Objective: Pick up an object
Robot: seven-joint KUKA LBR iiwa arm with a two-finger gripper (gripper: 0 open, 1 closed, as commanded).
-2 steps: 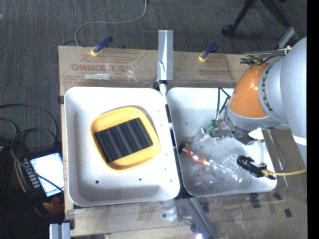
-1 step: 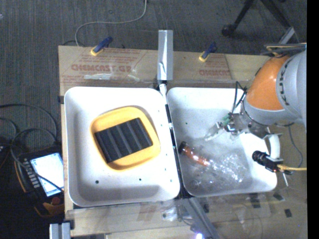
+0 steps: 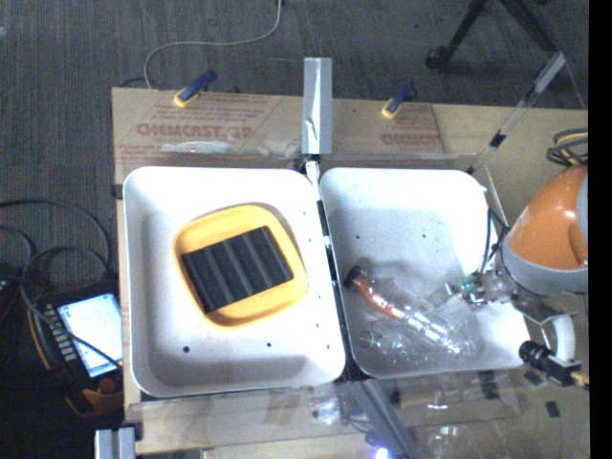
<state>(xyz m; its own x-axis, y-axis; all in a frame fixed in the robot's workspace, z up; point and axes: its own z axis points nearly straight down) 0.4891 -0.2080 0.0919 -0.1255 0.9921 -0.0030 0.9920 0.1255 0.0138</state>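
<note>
A yellow dish with a black ribbed insert [image 3: 239, 266] lies in the left bin [image 3: 153, 352]. In the right bin [image 3: 402, 208] a clear, crumpled plastic bottle [image 3: 421, 328] with a copper-coloured end [image 3: 368, 290] lies near the front wall. The arm's orange band [image 3: 555, 232] hangs over that bin's right rim. My gripper [image 3: 475, 290] is low at the bin's right side, right next to the bottle's upper right end. Clear plastic and glare hide how it meets the bottle.
A cardboard sheet [image 3: 239, 127] with two blue-and-yellow clamps lies behind the bins. A metal post [image 3: 316, 103] stands at the seam between them. Cables and a lit screen [image 3: 86, 328] sit left of the bench.
</note>
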